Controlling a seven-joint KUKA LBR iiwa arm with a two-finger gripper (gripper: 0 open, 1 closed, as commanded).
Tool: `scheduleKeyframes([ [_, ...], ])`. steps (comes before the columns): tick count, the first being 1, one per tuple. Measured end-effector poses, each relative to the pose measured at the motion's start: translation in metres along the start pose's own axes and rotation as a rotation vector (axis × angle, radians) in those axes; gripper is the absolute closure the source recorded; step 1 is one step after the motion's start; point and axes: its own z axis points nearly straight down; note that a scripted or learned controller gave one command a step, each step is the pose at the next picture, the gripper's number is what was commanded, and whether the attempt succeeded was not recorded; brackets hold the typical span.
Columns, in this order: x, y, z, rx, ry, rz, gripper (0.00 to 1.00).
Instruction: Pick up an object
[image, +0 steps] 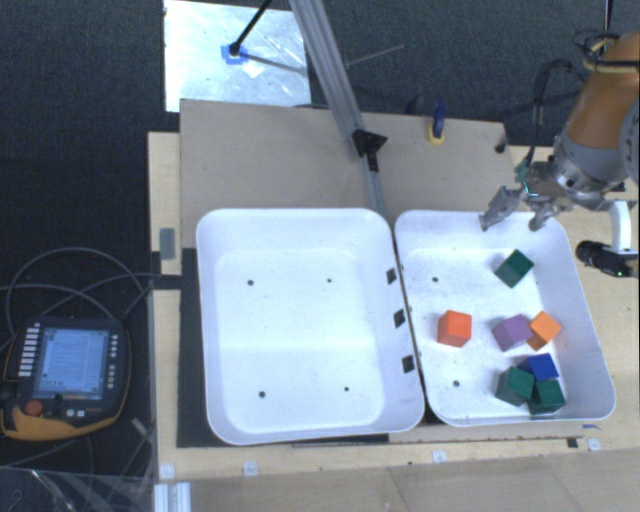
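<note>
My gripper (518, 211) hangs over the back edge of the right bin (440, 400), fingers spread open with nothing between them. Just in front of it and a little lower in the view lies a dark green block (514, 268). Further forward sit an orange-red cube (454, 328), a purple block (511, 332) and a small orange block (545, 327). In the bin's front right corner a blue block (543, 366) is packed against two green blocks (520, 384) (547, 396).
The left bin (215, 300) sits beside the right one, joined by black clips along the shared edge. A slanted metal pole (335, 75) rises behind the bins. A teach pendant (65, 375) with cables lies at the far left.
</note>
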Motion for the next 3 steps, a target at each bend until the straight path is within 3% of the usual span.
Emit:
scheduleKeyframes([
  [1,0.000,0.000,0.000,0.000,-0.001,0.000,0.00],
  [3,0.002,0.003,0.087,0.003,0.000,0.002,0.00],
])
